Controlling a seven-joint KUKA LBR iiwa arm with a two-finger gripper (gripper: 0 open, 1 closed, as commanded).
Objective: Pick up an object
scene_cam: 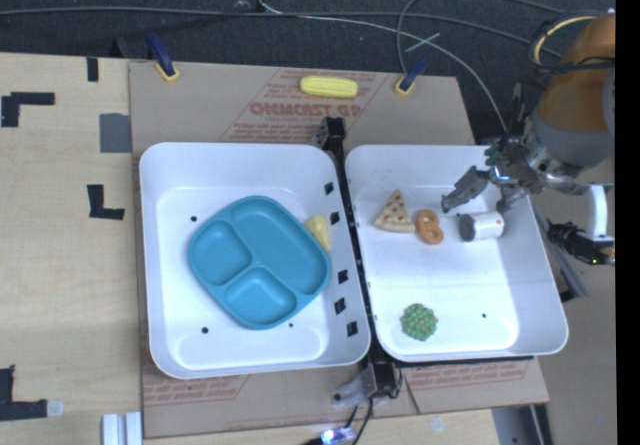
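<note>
In the camera view, the two-finger hand [486,189] is seen released, fingers spread, above the right shallow white bin [520,318]. A small white cylinder with a dark end [481,226] lies just beneath it, ungrasped, beside an orange ring-shaped pretzel toy [429,226], a tan pizza-slice toy [394,214] and a green knobbly ball [419,321].

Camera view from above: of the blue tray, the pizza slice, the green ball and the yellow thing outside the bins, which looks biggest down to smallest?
1. Blue tray, by far.
2. Yellow thing.
3. Pizza slice and green ball: too alike to rank.
</note>
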